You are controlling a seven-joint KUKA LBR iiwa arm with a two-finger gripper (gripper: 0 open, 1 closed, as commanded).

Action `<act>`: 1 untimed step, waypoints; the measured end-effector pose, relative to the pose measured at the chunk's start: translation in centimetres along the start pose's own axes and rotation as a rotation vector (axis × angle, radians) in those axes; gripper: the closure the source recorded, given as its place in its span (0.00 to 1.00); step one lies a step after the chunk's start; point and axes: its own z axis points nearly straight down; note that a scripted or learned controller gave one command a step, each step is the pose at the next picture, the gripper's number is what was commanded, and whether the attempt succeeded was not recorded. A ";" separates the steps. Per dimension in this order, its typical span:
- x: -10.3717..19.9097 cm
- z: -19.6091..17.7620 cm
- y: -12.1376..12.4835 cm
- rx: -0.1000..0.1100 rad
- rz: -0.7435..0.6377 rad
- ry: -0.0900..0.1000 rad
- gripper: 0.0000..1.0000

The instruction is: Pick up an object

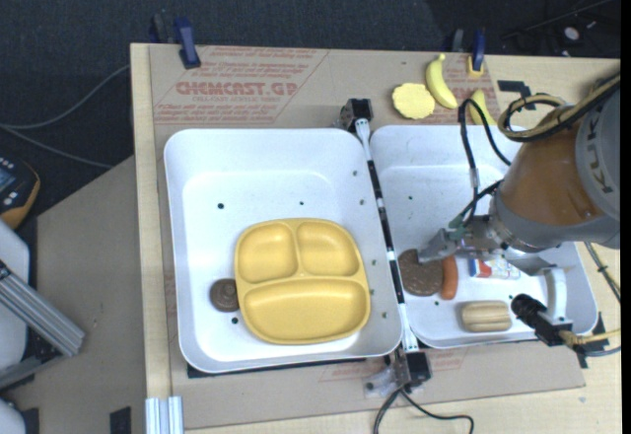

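Bread roll [486, 316] lies near the pincer [441, 252], apart from it.

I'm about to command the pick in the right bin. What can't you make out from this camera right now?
- Gripper: fingertips blurred and small; their contact with the brown patty is unclear.
- Small white item: partly hidden beneath the arm, too small to identify.
- Brown disc in the left bin: partly hidden behind the yellow tray.
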 end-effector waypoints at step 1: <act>-0.1 -0.2 -2.0 -0.005 -0.002 0.001 0.00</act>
